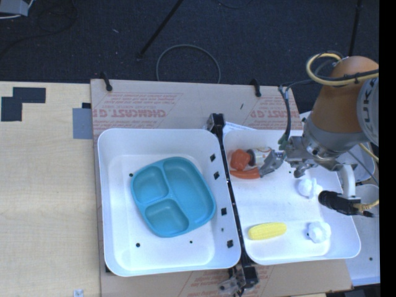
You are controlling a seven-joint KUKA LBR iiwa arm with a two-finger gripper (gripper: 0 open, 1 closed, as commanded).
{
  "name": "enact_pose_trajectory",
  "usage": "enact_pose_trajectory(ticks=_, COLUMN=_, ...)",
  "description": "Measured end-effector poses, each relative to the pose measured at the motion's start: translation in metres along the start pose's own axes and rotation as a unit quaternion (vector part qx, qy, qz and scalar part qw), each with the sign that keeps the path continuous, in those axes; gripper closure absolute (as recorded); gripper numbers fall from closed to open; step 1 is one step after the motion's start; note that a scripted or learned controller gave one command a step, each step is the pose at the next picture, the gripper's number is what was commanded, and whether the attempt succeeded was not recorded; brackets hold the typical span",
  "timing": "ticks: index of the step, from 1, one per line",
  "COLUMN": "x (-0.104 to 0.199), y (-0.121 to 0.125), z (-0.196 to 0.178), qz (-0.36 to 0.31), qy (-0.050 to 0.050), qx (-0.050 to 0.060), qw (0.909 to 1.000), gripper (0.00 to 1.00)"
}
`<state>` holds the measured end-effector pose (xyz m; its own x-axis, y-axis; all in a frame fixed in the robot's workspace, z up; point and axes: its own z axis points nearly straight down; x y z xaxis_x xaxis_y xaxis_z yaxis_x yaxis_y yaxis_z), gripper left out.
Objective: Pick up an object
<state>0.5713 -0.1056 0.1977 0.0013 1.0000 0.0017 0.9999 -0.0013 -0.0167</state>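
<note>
In the right bin point(346, 246) an orange toy point(239, 161) lies at the far left, close to the divider. My gripper point(266, 164) reaches in from the right and sits low, right beside the orange toy's right end. Whether it touches the toy is unclear. A yellow corn cob point(267, 231) lies near the bin's front edge. One crumpled white object point(306, 186) rests just under the wrist and another point(318, 231) sits at the front right.
The left bin point(114, 240) holds a blue divided plate point(171, 195) lying flat. A black divider bar point(224, 187) runs between the two bins. Cardboard lines the bench behind the bins.
</note>
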Motion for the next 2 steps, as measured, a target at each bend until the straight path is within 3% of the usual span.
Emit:
enact_pose_trajectory(ticks=1, x=0.000, y=0.003, z=-0.007, qz=-0.001, qy=-0.001, qx=-0.006, qw=1.0000, gripper=0.00)
enact_pose_trajectory(ticks=2, x=0.002, y=-0.003, z=0.056, qz=-0.001, qy=0.000, qx=-0.003, qw=1.0000, gripper=0.00)
